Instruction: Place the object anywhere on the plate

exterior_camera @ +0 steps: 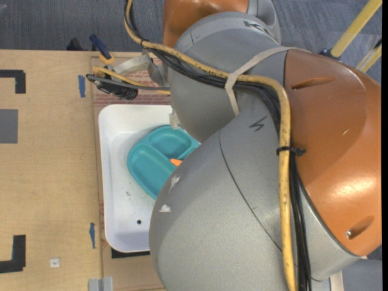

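Observation:
A teal divided plate (pixel 155 157) lies tilted in the white bin (pixel 115 180), its right part covered by the arm. A small orange object (pixel 176 161) peeks out at the plate's right edge, right against the arm's grey shell; how it rests there is hidden. The big grey and orange arm (pixel 267 162) covers most of the view.
A clamp with yellow and black cables (pixel 115 83) sits just behind the bin's far edge. Blue tape marks (pixel 82 85) and black corner marks (pixel 15 80) lie on the brown bench to the left. A small dark speck (pixel 139 222) lies on the bin floor.

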You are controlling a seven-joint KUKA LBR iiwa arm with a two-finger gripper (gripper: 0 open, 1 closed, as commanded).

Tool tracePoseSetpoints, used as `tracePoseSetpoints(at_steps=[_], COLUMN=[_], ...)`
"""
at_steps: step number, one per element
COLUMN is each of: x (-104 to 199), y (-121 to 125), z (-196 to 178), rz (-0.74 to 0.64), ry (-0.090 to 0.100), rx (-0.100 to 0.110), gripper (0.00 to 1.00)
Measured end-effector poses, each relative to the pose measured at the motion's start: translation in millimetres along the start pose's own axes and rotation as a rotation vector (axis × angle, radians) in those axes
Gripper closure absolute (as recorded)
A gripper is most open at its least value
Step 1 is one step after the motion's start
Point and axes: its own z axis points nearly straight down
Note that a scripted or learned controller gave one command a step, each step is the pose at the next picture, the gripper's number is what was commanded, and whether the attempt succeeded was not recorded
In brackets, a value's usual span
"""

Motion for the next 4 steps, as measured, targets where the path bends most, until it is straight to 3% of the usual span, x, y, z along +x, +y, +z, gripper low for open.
tracePoseSetpoints(at_steps=[1,2,4], x=[34.1,36.7,36.7], y=[14.1,12.7,12.7], z=[122.9,116.1,116.1], rz=[-0.004,-0.006,-0.006], ry=[-0.01,0.001,0.001], rx=[-0.002,-0.001,-0.001], gripper=[1.0,0.0,0.0])
